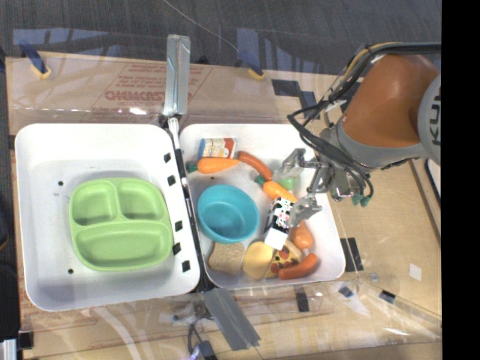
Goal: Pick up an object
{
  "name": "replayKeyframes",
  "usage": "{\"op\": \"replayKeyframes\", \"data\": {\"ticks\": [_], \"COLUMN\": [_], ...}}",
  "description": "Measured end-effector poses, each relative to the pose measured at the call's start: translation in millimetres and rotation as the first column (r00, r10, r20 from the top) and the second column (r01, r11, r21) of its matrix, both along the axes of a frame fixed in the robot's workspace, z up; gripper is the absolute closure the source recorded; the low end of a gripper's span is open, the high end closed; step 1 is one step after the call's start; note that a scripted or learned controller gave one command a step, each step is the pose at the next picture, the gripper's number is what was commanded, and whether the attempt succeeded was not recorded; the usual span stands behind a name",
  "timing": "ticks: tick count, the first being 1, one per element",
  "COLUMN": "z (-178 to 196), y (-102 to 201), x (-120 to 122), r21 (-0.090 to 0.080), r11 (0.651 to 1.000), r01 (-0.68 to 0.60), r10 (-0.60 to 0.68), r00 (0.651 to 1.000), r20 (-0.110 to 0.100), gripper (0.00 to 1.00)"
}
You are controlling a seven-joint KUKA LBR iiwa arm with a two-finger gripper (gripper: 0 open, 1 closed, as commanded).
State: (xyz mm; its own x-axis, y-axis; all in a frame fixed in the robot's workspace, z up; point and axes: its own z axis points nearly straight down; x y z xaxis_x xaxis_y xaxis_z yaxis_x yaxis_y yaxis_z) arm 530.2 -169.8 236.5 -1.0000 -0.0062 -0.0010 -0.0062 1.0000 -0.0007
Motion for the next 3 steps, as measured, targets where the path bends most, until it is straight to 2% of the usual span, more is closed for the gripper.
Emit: {"op": "replayKeyframes", "data": {"ticks": [1, 2, 3], "z": [-124.1, -135.0, -141.9], "y": [-16.2, 39.0, 45.6], "x": [-14.7, -17.6, 30.0], "r21": [0.002, 0.0, 0.003], "r11": [0.99, 0.909, 0.565], "r01": [0.144, 0.416, 0.825], "r10": [-0.144, -0.416, -0.825], "r00": [0.99, 0.909, 0.565], "r20": [-0.008, 0.001, 0.001], "gripper": [0.0, 0.0, 0.0]}}
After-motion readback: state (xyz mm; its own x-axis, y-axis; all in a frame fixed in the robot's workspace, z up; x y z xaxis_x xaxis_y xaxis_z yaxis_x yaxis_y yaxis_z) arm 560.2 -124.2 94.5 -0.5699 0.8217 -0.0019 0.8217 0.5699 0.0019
